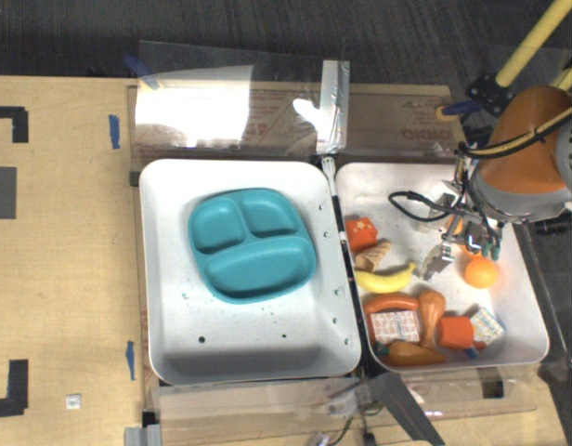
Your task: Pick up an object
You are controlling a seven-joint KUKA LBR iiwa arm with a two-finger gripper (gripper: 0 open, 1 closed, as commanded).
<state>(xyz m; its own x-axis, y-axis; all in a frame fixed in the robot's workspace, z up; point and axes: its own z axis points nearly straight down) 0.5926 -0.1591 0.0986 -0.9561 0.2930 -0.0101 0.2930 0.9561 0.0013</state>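
My hand [441, 260] hangs low in the right bin [527, 328], fingers pointing down; I can't tell how far open it is, and I see nothing between the fingers. Black cables loop off my wrist at 11 o'clock from it. My arm's orange band [526, 151] sits at 1 o'clock, over the bin's far right corner.

Around the hand:
- orange ball [481, 272] at 3 o'clock, near, apart from the fingers
- banana [385, 280] at 8 o'clock, just beside the fingertips
- tan piece [377, 254] at 9 o'clock, touching the banana's top
- red-orange item [360, 233] at 10 o'clock, against the bin's left wall
- orange carrot-like piece [432, 312] at 6 o'clock, lying tilted
- red-and-white packet [394, 324] at 7 o'clock, under the banana
- red block [457, 333] and a white labelled packet [487, 324] at 5 o'clock, touching each other
- brown sausage-like piece [407, 350] along the bin's near wall

Left bin [165, 342] at 9 o'clock, well apart: teal divided plate [253, 243] lying flat in it. Both bins on the desk [63, 249].
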